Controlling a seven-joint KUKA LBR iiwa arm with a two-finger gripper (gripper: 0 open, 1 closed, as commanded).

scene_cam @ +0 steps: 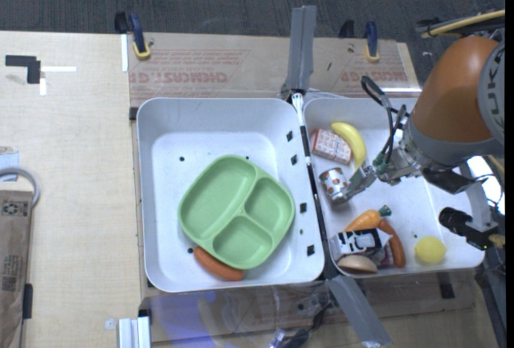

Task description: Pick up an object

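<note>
The right bin (450,262) holds several items. A yellow banana (351,139) lies at the back beside a small red and white box (331,145). A silver can (332,183) lies on its side near the bin's left wall. An orange carrot (365,219), a black and white packet (359,243), a brown and white round piece (359,263) and a yellow lemon (430,250) sit toward the front. My gripper (359,180) reaches in from the right, low in the bin, with its tip right against the can's right side.
In the left bin (161,178) a green divided plate (236,211) rests with an orange sausage (217,265) at its front edge. A grey divider (303,41) runs between the bins. The arm's orange band (458,93) hangs over the right bin's back right corner.
</note>
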